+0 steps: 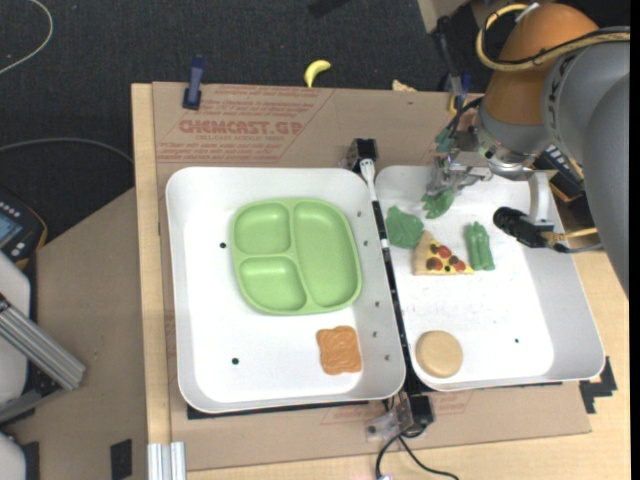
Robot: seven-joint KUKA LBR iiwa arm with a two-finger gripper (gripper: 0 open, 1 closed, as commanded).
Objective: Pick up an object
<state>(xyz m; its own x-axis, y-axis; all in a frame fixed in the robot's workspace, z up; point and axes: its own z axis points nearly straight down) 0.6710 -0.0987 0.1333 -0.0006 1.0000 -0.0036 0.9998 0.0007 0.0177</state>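
My gripper (441,190) hangs over the back left part of the right bin (560,308). A small dark green piece (437,205) sits between its fingertips, and the gripper is shut on it. Just in front, in the same bin, lie a green leafy piece (404,228), a toy pizza slice (440,258) and a green pod (480,246). A round tan cookie (439,353) rests near that bin's front left corner.
The left bin (200,298) holds a light green divided plate (297,255) and an orange toast piece (339,349) near its front right. The arm's grey body and orange band (535,53) loom over the back right of the bench. A yellow banana (317,71) lies beyond the bins.
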